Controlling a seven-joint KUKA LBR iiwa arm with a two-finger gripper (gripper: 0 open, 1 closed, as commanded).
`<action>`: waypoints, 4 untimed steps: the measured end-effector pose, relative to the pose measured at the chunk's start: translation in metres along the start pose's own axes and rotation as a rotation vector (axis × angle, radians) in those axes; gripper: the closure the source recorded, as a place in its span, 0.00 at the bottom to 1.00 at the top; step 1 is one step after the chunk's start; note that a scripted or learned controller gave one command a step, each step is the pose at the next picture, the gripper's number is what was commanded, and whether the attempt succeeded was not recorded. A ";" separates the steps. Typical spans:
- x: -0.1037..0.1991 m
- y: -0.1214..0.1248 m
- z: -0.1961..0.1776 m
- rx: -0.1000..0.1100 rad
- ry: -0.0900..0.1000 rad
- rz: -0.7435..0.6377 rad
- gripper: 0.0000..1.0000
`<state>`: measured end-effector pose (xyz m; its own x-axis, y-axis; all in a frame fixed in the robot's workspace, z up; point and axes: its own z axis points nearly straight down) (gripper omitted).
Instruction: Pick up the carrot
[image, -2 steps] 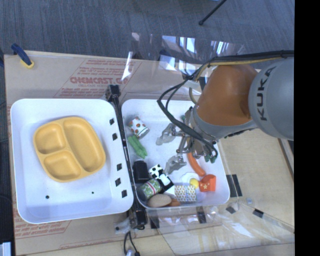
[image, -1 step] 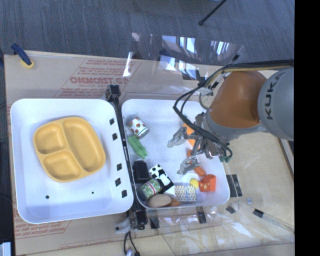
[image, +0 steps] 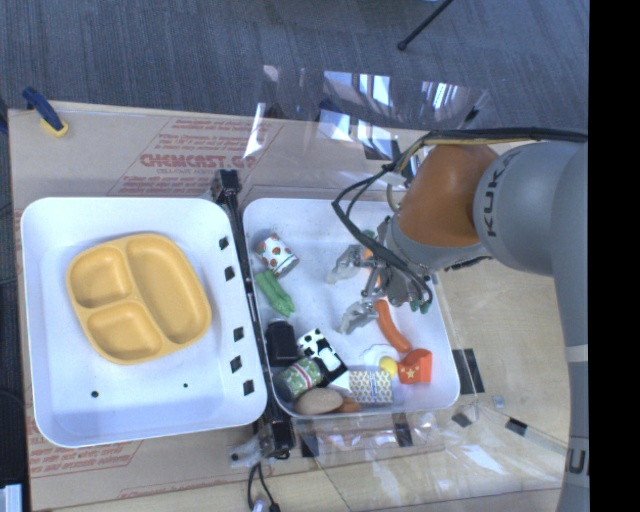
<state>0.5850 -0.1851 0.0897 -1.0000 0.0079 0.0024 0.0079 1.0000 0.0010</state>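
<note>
Reaching into the right bin (image: 300, 215) with the gripper (image: 348, 292), low over the white floor. Holding the fingers (image: 355, 318) wide apart, with nothing between them. Looks like the step just ahead of the grab: lining up, not yet picking.

Looking for the carrot (image: 393, 328)? Right there in the right bin, on the right side, just to the right of the nearer finger. Hard to tell whether touching that finger or only very close. Not between the fingers, so not held.

Next, probably: slide the gripper a little to the right and a little nearer, so as to put one finger on each side of the carrot. Then go down, squeeze shut, and lift straight up. Best to grab across the thin way, not along the long way.

About the carrot: bright orange, long and thin, like a little stick. Lying flat on the white floor, on a slant, with one end up by the gripper and the other end down by a red block (image: 415, 367). Smooth and round by the look of it, so likely to roll or slip away if nudged from one side.

Also in the right bin: a green thing (image: 275, 293) on the left side and a black-and-white toy (image: 320, 348) at the near side, both well apart from the carrot. In the left bin (image: 40, 330), a yellow plate (image: 140, 295).
</note>
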 end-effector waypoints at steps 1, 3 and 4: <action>-0.062 -0.024 -0.005 0.003 -0.008 0.072 0.00; -0.052 0.040 -0.061 -0.001 -0.008 0.124 1.00; -0.038 -0.026 -0.100 0.005 -0.008 -0.098 1.00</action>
<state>0.6228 -0.2118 0.1894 -0.9959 -0.0904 -0.0053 -0.0904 0.9959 -0.0038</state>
